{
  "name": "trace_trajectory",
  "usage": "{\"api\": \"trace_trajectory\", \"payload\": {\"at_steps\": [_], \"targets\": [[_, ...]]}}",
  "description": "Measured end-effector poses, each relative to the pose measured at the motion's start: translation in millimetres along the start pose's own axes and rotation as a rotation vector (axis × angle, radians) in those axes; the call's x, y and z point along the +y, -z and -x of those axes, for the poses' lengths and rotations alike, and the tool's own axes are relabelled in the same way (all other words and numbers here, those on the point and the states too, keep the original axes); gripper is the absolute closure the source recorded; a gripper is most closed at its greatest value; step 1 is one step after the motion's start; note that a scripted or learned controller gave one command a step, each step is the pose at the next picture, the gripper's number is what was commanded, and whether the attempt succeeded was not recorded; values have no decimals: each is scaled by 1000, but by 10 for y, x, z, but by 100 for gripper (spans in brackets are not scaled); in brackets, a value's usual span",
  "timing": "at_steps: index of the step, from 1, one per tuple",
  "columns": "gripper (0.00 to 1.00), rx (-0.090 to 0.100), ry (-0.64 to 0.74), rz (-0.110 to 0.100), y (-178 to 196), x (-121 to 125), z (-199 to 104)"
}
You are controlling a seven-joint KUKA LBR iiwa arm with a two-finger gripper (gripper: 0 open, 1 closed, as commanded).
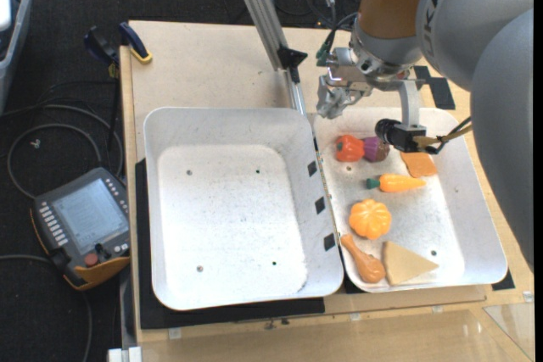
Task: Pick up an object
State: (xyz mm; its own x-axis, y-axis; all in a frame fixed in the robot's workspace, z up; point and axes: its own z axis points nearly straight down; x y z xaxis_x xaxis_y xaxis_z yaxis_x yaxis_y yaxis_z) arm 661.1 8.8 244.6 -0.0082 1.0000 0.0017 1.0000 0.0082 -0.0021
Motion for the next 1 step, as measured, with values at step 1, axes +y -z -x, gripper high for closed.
{"api": "trace_trajectory", "payload": {"at_steps": [1], "targets": [[100, 0, 0, 1, -44, -43, -533]]}}
